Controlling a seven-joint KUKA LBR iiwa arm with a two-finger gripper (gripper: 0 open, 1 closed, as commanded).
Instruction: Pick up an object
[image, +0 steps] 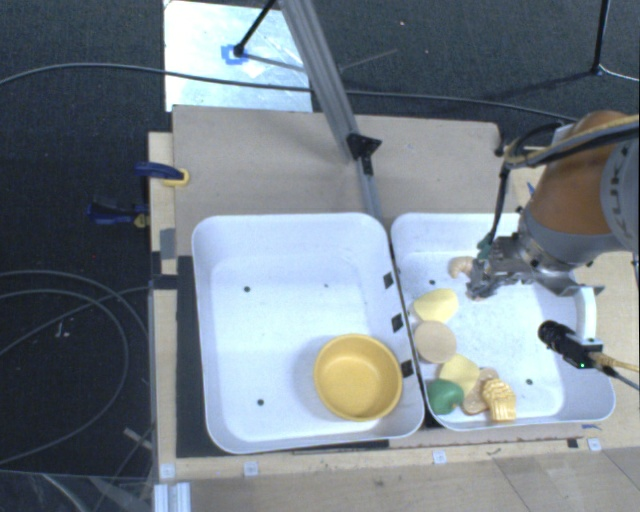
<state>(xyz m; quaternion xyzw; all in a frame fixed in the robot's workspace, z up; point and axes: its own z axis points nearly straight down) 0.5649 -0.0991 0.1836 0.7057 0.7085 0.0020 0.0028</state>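
Observation:
The arm reaches in from the right, and its gripper (484, 280) hangs over the right bin (535, 395), in the bin's upper middle. A small beige piece (459, 266) lies just left of the fingertips. Below it are a pale yellow lump (436, 305), a tan round disc (434, 341), another pale yellow piece (459, 371), a green object (444, 396) and a ridged orange-yellow object (497, 397). The left bin (250, 300) holds a yellow bowl (358, 376) at its lower right.
A slanted metal pole (330, 85) crosses above the bins and ends near their shared wall. A black cylindrical part with a green light (568, 346) sticks out below the wrist. A blue clamp (140, 195) sits at the bench's left edge.

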